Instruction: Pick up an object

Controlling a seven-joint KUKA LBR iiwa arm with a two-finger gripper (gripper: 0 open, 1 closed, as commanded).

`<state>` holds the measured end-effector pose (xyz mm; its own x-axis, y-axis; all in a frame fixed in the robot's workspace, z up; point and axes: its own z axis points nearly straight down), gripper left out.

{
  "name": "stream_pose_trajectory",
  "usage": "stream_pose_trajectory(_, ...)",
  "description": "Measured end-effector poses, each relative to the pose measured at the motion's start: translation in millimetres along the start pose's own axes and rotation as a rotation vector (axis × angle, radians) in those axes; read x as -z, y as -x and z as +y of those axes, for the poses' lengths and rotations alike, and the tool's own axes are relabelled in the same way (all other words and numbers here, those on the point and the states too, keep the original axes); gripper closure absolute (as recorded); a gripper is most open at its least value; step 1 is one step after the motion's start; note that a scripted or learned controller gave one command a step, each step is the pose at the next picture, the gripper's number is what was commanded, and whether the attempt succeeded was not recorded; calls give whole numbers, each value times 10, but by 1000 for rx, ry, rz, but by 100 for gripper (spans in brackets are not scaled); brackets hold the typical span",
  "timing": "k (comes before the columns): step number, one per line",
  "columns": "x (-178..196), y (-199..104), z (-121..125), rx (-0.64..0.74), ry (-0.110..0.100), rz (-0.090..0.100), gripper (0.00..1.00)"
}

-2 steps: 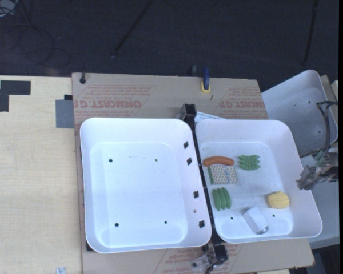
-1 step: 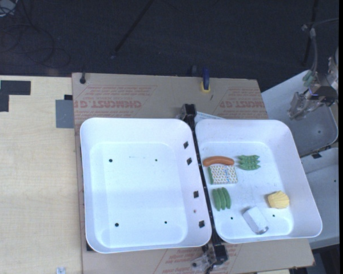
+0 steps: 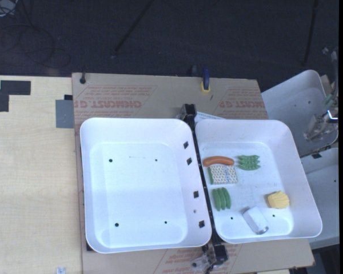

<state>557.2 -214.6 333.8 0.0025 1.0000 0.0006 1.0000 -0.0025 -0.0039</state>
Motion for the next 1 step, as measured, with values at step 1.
stream_pose_trajectory(1, 134, -152, -584, -1, 0, 1, 100)
